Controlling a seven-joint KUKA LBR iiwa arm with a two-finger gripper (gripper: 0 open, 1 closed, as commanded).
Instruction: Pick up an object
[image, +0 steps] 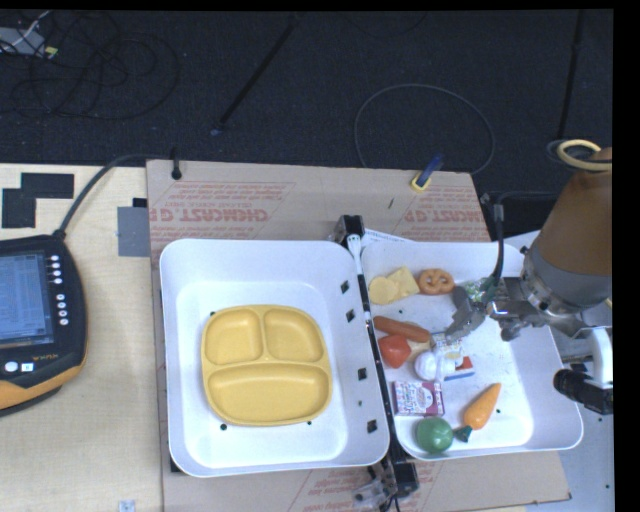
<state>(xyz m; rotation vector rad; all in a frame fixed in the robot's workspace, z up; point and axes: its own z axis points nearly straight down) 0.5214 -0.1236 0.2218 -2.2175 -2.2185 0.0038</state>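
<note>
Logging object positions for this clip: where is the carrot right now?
The carrot lies in the right bin, near its front edge, tilted, just right of the green ball and the pink packet.

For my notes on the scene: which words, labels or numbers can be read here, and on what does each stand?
"CHEMCAST GP", printed upside down in red, twice on the brown board under the bins.
Pink packet: print too small to read.
Tablet screen: text blurred, unreadable.
</note>
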